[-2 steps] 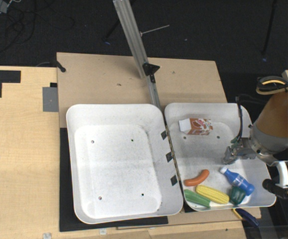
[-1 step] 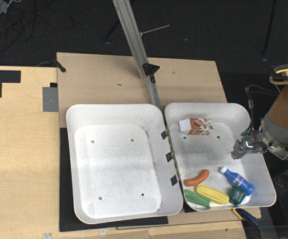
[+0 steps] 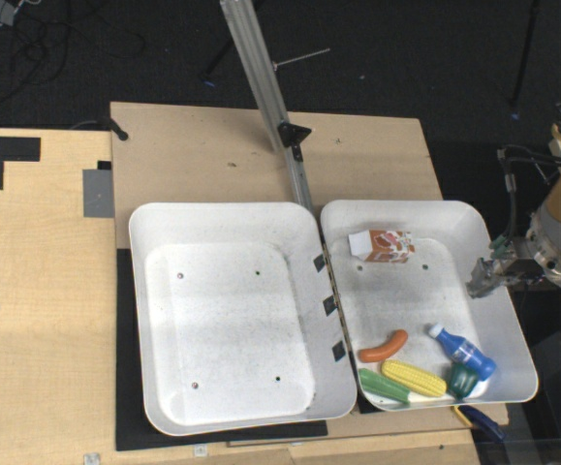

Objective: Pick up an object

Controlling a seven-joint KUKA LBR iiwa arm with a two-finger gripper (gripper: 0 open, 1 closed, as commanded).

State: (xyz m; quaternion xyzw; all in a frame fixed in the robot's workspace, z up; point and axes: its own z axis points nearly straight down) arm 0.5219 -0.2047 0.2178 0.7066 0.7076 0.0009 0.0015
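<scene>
The right bin (image 3: pixel 474 223) holds a small white and red carton (image 3: pixel 383 246) near its back. Along its front lie an orange sausage (image 3: pixel 383 346), a yellow corn cob (image 3: pixel 415 379) with a green piece beside it, and a blue bottle (image 3: pixel 463 350) with a white cap. My gripper (image 3: pixel 486 275) hangs at the bin's right rim, right of the carton and above the bottle, with nothing visibly between its fingers.
The left bin (image 3: pixel 224 313) sits beside the right one, joined by black clips (image 3: pixel 328 303). A slanted metal rail (image 3: pixel 265 80) rises behind the bins. A wooden table (image 3: pixel 38 298) lies to the left.
</scene>
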